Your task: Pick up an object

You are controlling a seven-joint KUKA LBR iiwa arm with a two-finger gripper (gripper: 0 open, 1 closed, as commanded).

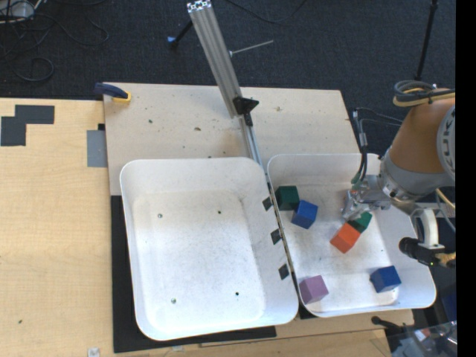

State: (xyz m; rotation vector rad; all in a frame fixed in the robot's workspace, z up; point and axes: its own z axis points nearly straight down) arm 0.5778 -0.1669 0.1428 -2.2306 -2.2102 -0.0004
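Lowest in the frame are the purple cube (pixel 313 288) and a blue cube (pixel 385 278), both sitting along the bottom edge of the right bin (pixel 327 168), well apart from each other. Further up there's a dark green cube (pixel 287 196) touching a second blue cube (pixel 304 214) near the bin's left wall. The left bin (pixel 149 199) has just specks.

The gripper (pixel 359 211) is down in the right-middle of the frame, right over a small green block (pixel 362 221) that touches the orange cube (pixel 345 238) below-left of it. Honestly can't tell how the grip stands, or whether anything is actually caught; it's all a blur of metal there.

My read: it's at the grab step, not lifting yet. Next move would need a clean close on one block without dragging the neighbour, then a straight lift.

The orange cube sits rotated, corners pointing up and down the frame like a diamond. It's a cube, so no real long axis.
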